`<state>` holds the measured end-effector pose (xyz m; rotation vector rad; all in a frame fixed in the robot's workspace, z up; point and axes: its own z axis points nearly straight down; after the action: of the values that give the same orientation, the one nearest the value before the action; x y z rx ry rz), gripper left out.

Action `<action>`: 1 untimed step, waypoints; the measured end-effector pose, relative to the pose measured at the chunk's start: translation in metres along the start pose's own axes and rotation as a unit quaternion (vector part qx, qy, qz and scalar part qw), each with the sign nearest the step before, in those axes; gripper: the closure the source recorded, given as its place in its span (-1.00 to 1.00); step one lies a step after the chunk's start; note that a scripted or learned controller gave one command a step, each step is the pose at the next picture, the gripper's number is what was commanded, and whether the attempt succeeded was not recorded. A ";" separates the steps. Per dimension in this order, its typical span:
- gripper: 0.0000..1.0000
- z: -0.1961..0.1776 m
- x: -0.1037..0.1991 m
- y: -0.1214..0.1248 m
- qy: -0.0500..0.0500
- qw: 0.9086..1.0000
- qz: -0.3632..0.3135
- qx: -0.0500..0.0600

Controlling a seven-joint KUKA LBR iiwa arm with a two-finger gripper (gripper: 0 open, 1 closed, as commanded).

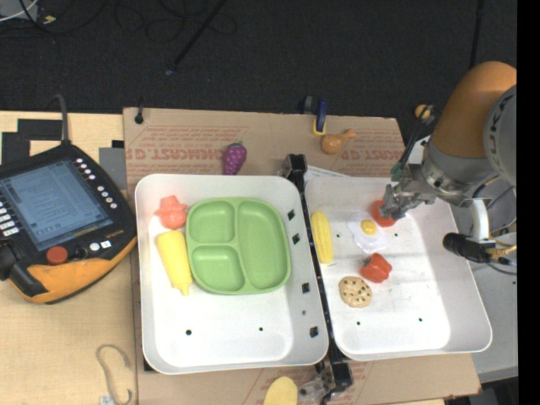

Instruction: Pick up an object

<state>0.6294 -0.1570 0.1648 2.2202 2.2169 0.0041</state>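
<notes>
The pincer (pixel 393 205) hangs low over the right bin (pixel 456 310), touching a red toy (pixel 384 218) beside the fried egg (pixel 368 230); its grip state I cannot tell.

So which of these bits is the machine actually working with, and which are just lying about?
Part of the job:
- gripper, low over the right white bin
- small red item under it
- fried-egg toy
- red pepper toy
- round cookie
- yellow corn cob

Lying about:
- green divided plate
- purple grape toy
- orange control tablet
</notes>
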 end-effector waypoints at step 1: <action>1.00 -0.043 -0.001 -0.003 0.000 1.000 0.000 0.001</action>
<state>0.6258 -0.1579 0.2082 2.2215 2.2185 0.0027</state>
